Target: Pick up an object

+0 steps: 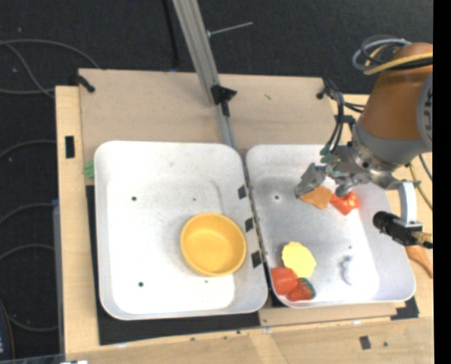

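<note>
My gripper hangs over the upper middle of the right bin, below the grey and orange wrist. Right under it lie an orange wedge-shaped piece and a red piece, close together on the bin floor. The wrist's bulk hides how the gripper meets them. Nearer the front of this bin sit a yellow lumpy object, a red round object and a small red and green one. A small grey object lies to their right.
A yellow bowl stands in the left bin, near its front right. A metal post rises slantwise behind the bins. A black part juts over the right bin's right rim, with an orange thing outside it.
</note>
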`<control>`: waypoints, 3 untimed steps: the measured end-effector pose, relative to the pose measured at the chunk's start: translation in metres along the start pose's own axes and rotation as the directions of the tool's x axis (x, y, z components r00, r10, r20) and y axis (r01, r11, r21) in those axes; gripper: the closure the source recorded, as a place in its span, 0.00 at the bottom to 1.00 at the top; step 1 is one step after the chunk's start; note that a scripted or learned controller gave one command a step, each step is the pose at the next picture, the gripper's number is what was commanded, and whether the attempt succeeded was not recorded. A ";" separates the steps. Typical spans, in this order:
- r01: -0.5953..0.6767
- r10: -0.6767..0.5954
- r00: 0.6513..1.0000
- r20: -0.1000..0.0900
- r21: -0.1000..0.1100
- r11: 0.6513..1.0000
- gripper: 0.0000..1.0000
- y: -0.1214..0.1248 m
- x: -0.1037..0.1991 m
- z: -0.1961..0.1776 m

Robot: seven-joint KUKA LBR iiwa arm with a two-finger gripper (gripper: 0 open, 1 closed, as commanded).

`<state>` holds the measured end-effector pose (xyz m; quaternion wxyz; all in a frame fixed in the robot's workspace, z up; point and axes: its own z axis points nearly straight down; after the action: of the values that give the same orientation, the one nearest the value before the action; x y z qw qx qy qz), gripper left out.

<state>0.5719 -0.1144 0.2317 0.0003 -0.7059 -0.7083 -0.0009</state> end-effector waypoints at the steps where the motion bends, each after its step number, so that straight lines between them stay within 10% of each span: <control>1: -0.001 0.001 1.000 0.000 -0.001 1.000 0.00 0.000 0.000 0.000; 3: -0.005 0.005 1.000 0.005 0.005 1.000 0.00 0.010 -0.006 0.110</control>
<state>0.5818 -0.1205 0.1215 0.0002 -0.7078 -0.7064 0.0025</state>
